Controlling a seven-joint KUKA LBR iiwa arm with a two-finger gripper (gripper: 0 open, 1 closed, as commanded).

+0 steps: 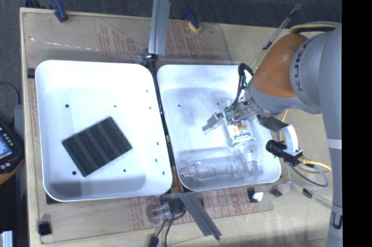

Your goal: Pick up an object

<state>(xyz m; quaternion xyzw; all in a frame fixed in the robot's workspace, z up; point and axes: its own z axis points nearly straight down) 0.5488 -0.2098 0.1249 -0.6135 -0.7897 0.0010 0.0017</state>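
On the far left of the tabletop (87,31) I see the left bin (43,124), and inside it lies a dark ribbed pad (96,145), flat and turned at a slant, toward the near left part. Nothing touches it and it is well apart from the arm.

Going right, the two bins meet at a dark seam, with a grey bar (158,25) at the far side of it. Then comes the right bin (174,141). Along its near wall lies a clear plastic bottle (216,169) on its side, hard to see against the white. Just beside it, toward the right, is a small bottle with an orange and white label (241,135), and its near end seems to touch the clear one.

The pincer (224,118) is low over the middle of the right bin, just at the far end of the labelled bottle. One grey finger (211,122) points to the left. I cannot tell if the fingers are wide or narrow, and I cannot see anything between them, so I do not count anything as held. The grey arm (314,71) comes in from the right.

My worry is this: both bottles are round and smooth, so I judge that a finger may push the labelled one and make it roll away against the clear one or against the wall. Also the clear bottle is very close, so the fingers may catch both.
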